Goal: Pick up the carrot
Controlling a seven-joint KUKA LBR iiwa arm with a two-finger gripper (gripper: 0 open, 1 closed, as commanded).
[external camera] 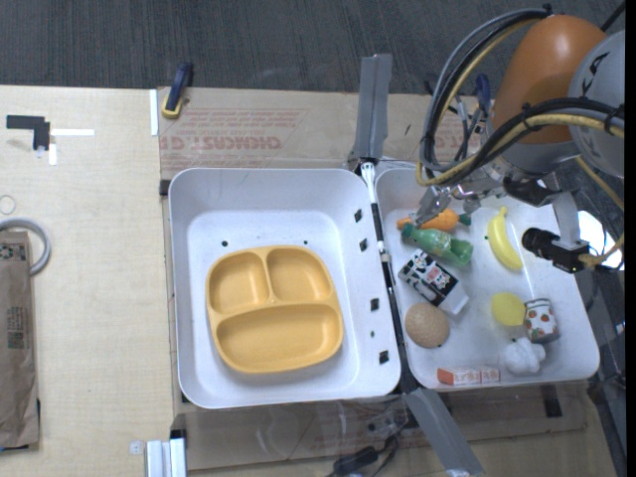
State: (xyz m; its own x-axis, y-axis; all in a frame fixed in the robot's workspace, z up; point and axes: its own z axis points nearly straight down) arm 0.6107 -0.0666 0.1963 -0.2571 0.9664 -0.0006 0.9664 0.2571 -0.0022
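Down at the carrot (434,223) in the right bin (586,361) sits the gripper (437,207); whether it pinches I cannot tell. Leftward, the pale wooden bench (89,266) carries a brown bag (15,341). A yellow divided plate (275,308) fills the left bin (189,266). Dark grey floor (248,18) lies beyond.

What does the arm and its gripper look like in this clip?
The arm is grey with a rounded orange band above the wrist. Loops of black and yellow cable run around it down towards the gripper, which looks small, metallic and grey. A black cylindrical part sticks out lower down.
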